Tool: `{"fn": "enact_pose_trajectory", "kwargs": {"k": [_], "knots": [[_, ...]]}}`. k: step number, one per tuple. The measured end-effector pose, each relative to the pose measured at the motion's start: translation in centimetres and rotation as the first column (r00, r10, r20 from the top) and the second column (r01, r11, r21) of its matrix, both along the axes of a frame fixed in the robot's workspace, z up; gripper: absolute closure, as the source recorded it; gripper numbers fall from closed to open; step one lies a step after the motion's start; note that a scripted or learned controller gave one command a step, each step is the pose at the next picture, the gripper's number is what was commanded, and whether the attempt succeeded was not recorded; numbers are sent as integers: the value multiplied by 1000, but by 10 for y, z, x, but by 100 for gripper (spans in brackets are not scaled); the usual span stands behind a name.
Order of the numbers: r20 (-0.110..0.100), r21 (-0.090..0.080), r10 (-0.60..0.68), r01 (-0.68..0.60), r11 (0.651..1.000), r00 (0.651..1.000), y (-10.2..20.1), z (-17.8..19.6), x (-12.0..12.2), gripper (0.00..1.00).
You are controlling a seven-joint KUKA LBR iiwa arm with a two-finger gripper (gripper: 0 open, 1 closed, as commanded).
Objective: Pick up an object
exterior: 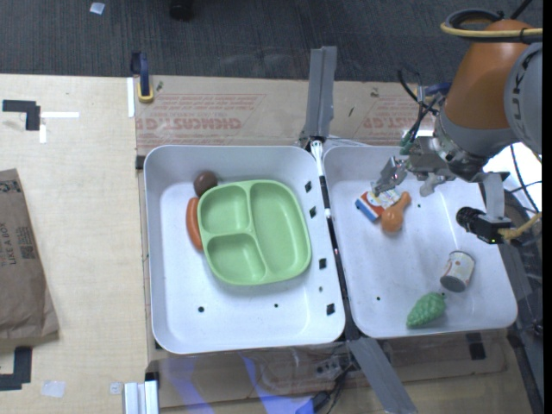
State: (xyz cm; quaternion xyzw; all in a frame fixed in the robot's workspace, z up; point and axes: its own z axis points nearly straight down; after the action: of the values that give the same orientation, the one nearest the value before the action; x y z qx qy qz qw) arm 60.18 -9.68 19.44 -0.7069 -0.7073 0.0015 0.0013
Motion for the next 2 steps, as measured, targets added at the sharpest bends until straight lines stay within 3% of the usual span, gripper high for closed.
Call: {"fn": "enact_pose_trajectory", "kwargs": {"k": [1,2], "knots": [[4,0,40,-40,999,999,-25,-102,0,0],[3,0,36,-36,999,999,-27,-93,0,100]]}}
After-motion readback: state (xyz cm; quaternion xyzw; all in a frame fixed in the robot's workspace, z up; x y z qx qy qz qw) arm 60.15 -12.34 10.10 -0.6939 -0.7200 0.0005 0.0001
